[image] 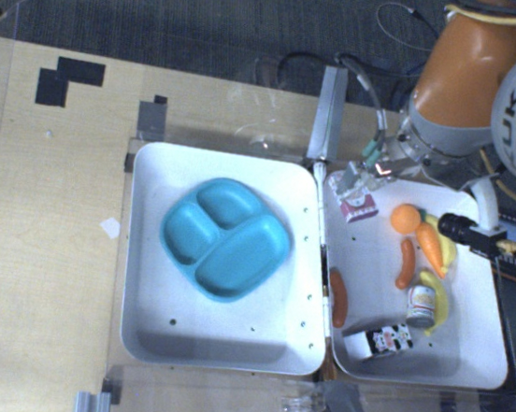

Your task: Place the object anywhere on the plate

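The blue plate (226,237), divided in three compartments, lies in the left bin (138,260), around the middle of the frame, with nothing on it. The gripper (360,181) hangs at the upper left corner of the right bin (473,365), just beside the divider between both bins. Directly under its tip there is a small white and dark red packet (360,206), but if the packet is between the fingers I cannot tell, and the state of the gripper is also not clear from this angle.

More to the right in the same bin are an orange ball (405,218), a carrot (433,247), a red sausage (406,263), a banana (438,299) touching a small can (420,311), and a black and white box (388,340) near the lower wall. A brown sausage (339,298) lies along the left wall.
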